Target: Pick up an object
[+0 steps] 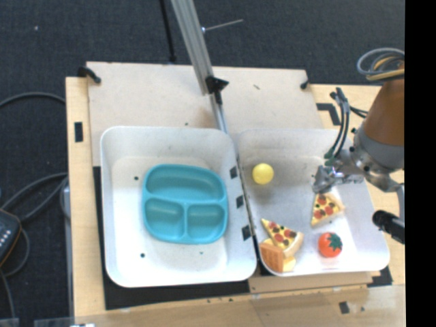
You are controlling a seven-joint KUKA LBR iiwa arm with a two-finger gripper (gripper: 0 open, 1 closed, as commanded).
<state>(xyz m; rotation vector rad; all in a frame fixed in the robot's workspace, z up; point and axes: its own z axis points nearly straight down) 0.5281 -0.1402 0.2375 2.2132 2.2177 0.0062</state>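
Observation:
The right bin [293, 148] holds a yellow ball [263, 174], a pizza slice [326, 208] at the right, a second pizza slice on a bread-like wedge [281, 242] at the front, and a red tomato-like toy [330, 244]. My gripper [328, 179] hangs over the right bin, just above the top tip of the right pizza slice. Nothing shows between its fingers.
The left bin [119, 182] carries a blue divided tray [184, 203]. A metal pole [197, 46] slants down to the seam between the bins. The grey and orange arm [385, 128] fills the right edge, over the right bin's far corner.

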